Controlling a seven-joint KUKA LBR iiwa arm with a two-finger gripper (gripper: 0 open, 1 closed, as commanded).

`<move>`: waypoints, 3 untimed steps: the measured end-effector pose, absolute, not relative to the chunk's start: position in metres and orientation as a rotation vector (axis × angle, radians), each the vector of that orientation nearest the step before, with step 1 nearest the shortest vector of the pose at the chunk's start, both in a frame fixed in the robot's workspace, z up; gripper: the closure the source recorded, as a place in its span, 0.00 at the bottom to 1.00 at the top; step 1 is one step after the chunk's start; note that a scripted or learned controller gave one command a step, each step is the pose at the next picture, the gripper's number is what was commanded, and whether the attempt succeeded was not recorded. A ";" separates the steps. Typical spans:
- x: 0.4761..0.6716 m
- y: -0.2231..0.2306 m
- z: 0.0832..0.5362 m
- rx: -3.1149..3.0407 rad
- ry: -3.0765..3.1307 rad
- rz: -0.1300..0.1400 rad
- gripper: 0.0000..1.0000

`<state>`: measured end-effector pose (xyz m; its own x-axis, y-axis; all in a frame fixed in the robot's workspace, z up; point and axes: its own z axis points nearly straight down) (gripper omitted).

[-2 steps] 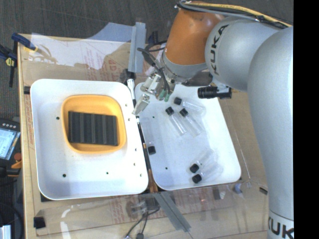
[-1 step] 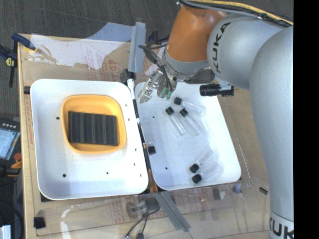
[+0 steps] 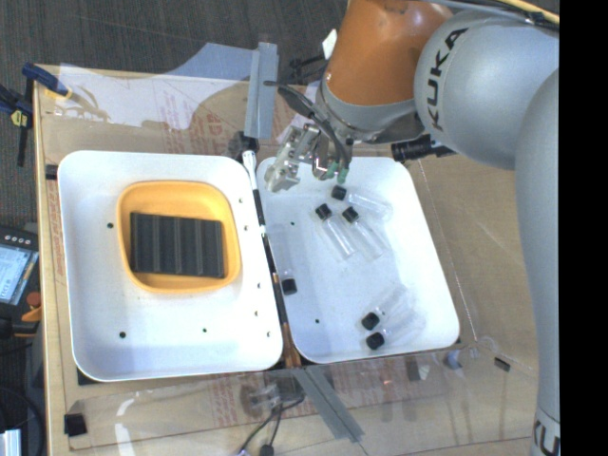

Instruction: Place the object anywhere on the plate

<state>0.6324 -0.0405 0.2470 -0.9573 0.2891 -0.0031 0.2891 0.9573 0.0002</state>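
Nearest to the viewer, the bench [image 3: 142, 103] carries two shallow white bins side by side.

The bin on the camera's right [image 3: 432, 255] holds the clear vials with black caps, which are the things to be moved. Two vials [image 3: 394, 304] lie close together by its near outer corner, with their caps pointing towards the middle of the bin. A small black piece [image 3: 288, 286] rests alone against the edge this bin shares with its neighbour.

Further back, three more vials [image 3: 342, 240] lie loosely grouped in the far half of the same bin. Their caps are bunched together.

The bin on the camera's left [image 3: 85, 255] holds the yellow plate [image 3: 171, 196], set near its centre. A dark ridged insert [image 3: 179, 245] sits inside the plate.

Farthest back, the gripper [image 3: 285, 167] hangs over the far corner of the vial bin, next to the shared edge. It is just beyond the group of three vials. Whether it is wide or narrow cannot be told, and nothing can be made out in its grasp.

Above it rise the orange band [image 3: 375, 46] and the grey arm [image 3: 475, 74].
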 end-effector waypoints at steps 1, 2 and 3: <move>0.651 -0.057 0.232 0.130 3.136 0.000 1.00; 0.640 -0.043 0.300 -0.192 3.132 -0.001 1.00; 0.641 -0.042 0.312 -0.192 3.129 -0.003 1.00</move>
